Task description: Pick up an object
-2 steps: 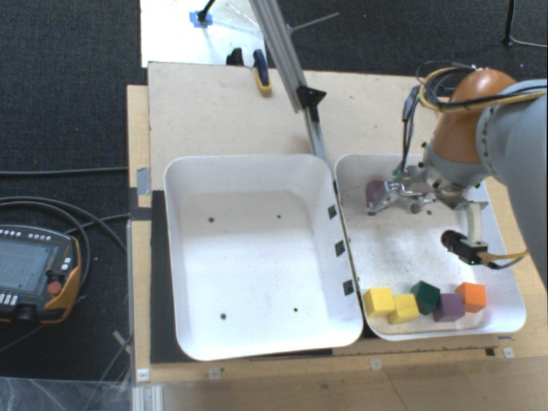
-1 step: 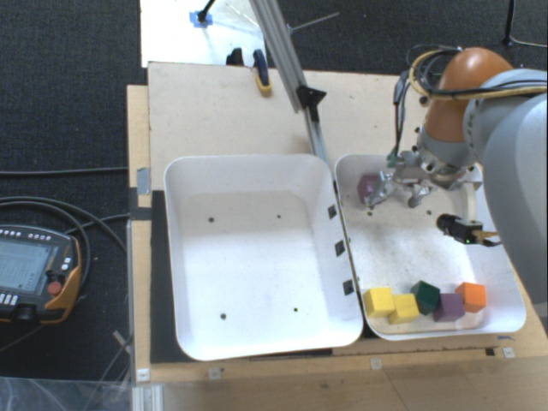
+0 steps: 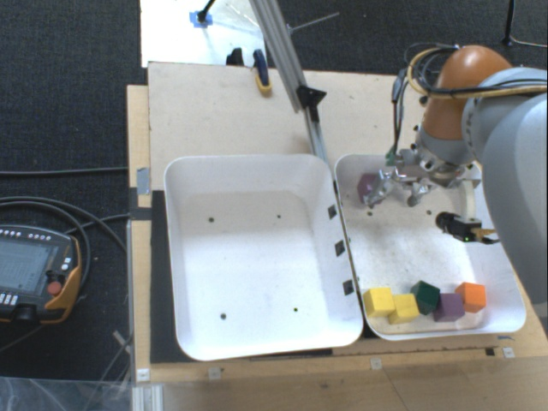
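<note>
a: five blocks huddle along the near rim of the right bin (image 3: pixel 514 315): yellow block (image 3: pixel 379 300), a second yellow (image 3: pixel 405 308), green block (image 3: pixel 425 295), purple block (image 3: pixel 448 306), orange block (image 3: pixel 471 295).

b: yeah, and farther back the gripper (image 3: pixel 396 187) sits by a mauve block (image 3: pixel 370 184) near the divider wall. can't tell if it's pinching it or not.

a: i'd lift straight up, wall's close on the left. left bin (image 3: pixel 184 255) has loads of room.

Robot lab: teach pendant (image 3: pixel 32 272), bench (image 3: pixel 214 110), white bins (image 3: pixel 184 178).
</note>
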Controlling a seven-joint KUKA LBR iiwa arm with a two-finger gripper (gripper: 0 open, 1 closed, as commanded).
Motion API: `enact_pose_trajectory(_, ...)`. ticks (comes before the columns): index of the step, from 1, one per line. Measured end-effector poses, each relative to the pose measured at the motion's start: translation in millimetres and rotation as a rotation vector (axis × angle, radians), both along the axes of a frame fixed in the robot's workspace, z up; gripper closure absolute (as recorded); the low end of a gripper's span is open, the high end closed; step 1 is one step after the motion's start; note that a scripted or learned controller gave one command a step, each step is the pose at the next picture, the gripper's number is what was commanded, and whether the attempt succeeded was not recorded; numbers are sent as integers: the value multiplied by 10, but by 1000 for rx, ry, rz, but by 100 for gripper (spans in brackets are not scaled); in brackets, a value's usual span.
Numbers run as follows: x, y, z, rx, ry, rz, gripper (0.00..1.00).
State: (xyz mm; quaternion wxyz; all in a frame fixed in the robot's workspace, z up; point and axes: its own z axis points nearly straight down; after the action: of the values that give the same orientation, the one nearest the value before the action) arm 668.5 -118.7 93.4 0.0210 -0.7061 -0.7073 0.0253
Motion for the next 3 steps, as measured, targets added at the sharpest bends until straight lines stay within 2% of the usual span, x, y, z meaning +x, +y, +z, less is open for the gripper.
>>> enact_pose_trajectory(1,92,-364,73,23,10,6,0)
enact_pose_trajectory(2,98,72,0,0,20,10,0)
enact_pose_trajectory(3,-130,-126,-53,11,-40,-1,0)
